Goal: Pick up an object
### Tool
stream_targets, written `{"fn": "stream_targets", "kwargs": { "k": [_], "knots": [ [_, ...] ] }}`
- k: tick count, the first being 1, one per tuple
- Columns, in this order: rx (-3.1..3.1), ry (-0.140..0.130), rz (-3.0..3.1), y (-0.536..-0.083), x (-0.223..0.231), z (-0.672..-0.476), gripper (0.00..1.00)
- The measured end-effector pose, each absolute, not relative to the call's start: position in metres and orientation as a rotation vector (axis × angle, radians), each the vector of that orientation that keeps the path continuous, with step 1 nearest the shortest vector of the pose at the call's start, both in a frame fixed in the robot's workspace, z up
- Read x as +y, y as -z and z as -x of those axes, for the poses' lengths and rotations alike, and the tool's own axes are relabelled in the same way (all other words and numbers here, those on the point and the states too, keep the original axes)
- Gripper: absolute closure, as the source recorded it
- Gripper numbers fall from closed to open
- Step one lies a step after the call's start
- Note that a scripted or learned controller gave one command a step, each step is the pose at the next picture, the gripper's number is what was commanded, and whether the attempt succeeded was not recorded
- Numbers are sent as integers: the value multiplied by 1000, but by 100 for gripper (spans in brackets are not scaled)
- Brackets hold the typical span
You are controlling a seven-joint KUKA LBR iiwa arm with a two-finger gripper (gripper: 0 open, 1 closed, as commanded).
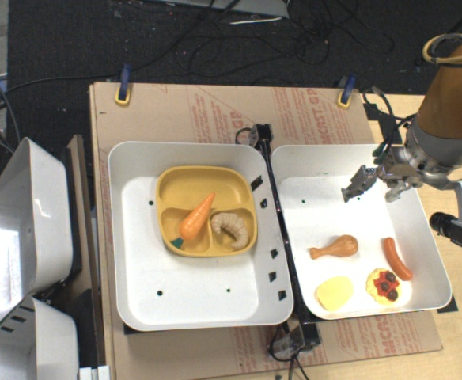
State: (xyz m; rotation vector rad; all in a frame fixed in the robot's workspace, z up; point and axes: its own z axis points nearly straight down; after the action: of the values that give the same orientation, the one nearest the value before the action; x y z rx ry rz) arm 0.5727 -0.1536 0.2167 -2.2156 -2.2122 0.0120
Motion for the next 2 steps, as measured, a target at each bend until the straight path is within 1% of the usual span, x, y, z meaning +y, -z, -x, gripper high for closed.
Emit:
{"fn": "stream_targets", "kwargs": {
  "k": [1, 2],
  "knots": [
    [-2223, 0, 2220, -224, -153, -576, 0],
    [-2223, -4, 2214, -172, -143, -577, 0]
  ]
}}
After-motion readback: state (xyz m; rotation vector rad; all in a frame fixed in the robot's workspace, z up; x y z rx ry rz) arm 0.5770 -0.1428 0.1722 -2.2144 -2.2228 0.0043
